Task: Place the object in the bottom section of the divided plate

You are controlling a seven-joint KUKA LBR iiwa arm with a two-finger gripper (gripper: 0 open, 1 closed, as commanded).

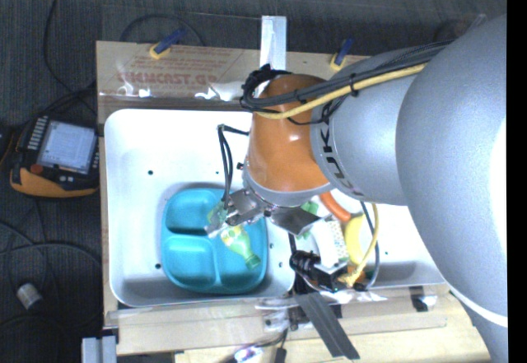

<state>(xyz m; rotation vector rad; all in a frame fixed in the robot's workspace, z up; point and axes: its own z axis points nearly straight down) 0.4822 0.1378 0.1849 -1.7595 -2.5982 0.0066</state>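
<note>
A blue divided plate [193,258] sits in the left white bin [136,188], toward its front right. A light green, translucent bottle-like object [240,246] lies tilted over the plate's right side, its upper end right under my gripper [230,217]. The gripper hangs over the plate's right edge beneath the orange band [284,143] of the arm. The wrist hides how the gripper meets the object, so I cannot tell whether it is held or resting on the plate.
The right bin [395,271] holds an orange carrot-like piece [333,205], a yellow banana shape [354,242] and a white box [331,244], mostly under the arm. A handheld controller [58,155] lies on the floor at left. Cables [224,160] hang by the wrist.
</note>
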